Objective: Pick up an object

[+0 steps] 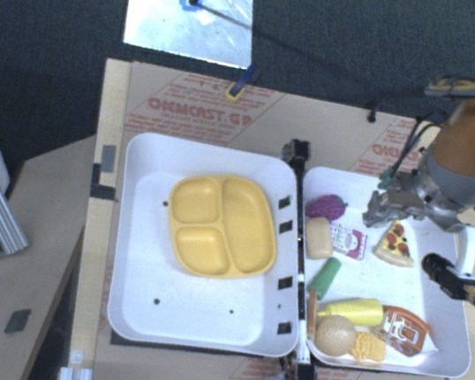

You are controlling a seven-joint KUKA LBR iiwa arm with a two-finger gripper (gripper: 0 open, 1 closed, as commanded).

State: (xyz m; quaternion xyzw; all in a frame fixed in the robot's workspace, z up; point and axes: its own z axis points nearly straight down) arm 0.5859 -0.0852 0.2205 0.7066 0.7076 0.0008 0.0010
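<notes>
The right bin [455, 352] holds several toy foods: a purple eggplant [327, 207], a beige bread piece [317, 238], a pink-and-white packet [350, 242], a pizza slice [396, 244], a green cucumber [325, 277], a yellow banana [352, 310], a brown ball [335, 334], a corn piece [367, 346] and an orange packet [403, 330]. My gripper [381, 218] hangs over the back of this bin, between the packet and the pizza slice, just above them. It looks open, with nothing between its fingers.
The left bin [136, 240] holds a yellow divided plate [221, 225]. A black divider with clips [294, 238] runs between the bins. A black part of the arm [444, 276] juts over the right bin's right side.
</notes>
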